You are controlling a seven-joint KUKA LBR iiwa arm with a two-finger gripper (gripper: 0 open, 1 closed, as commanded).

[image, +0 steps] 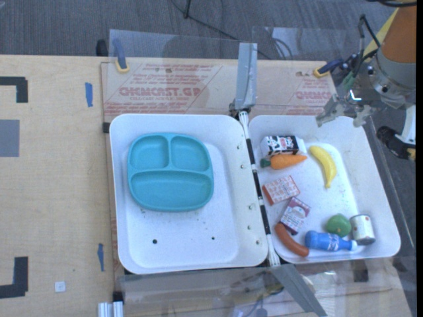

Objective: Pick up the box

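Pick not started: box untouched.
We see the gripper (344, 113) spread wide and holding nothing over the right bin's (386, 203) back edge; the red-and-white box (280, 189) lies mid-bin, beside the carrot (287, 161). Approach, grasp, lift remain.

A robotics lab. Two white bins (125, 197) sit on a plywood bench (53, 177). Cables (198, 5) trail over grey carpet.

Glossy, seemingly plastic teal plate (170, 172)
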